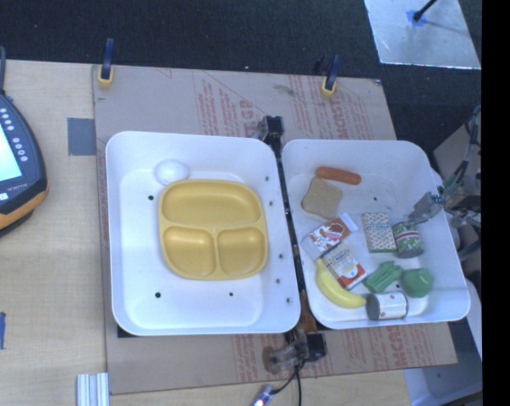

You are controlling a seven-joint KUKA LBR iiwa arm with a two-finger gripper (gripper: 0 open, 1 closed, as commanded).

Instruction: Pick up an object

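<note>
Just a curved yellow banana point(337, 288), unpeeled.

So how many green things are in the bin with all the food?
3. A green pepper sits near the right bin's lower right corner, a green pod-shaped vegetable lies just left of it, and a greenish can rests above them. More may hide underneath.

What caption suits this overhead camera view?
Yellow divided plate in the left bin; toy groceries including a banana in the right bin.
</note>
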